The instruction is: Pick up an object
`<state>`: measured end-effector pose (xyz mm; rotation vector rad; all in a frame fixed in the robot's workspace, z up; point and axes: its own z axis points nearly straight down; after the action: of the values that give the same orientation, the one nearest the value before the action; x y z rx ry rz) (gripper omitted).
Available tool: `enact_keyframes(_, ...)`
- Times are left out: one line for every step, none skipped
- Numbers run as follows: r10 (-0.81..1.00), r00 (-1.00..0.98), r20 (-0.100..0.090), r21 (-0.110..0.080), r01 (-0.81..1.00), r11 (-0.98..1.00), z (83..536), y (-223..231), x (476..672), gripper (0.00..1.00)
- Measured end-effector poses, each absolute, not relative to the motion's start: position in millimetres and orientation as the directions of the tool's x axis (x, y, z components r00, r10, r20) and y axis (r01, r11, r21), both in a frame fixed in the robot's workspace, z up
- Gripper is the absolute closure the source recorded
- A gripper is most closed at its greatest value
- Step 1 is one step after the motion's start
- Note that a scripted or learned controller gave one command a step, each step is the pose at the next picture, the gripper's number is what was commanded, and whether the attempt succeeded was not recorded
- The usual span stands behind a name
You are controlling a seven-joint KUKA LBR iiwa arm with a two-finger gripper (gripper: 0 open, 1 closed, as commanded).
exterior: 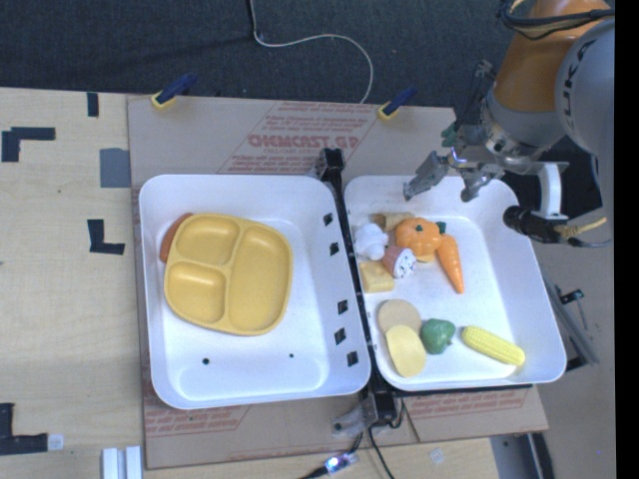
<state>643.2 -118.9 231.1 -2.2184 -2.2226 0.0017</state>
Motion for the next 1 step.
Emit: enact_keyframes(1.000, -0.004, -0.003, 0.018, 1.000, 0.004, 109.5, -96.9, 623.6, 0.00)
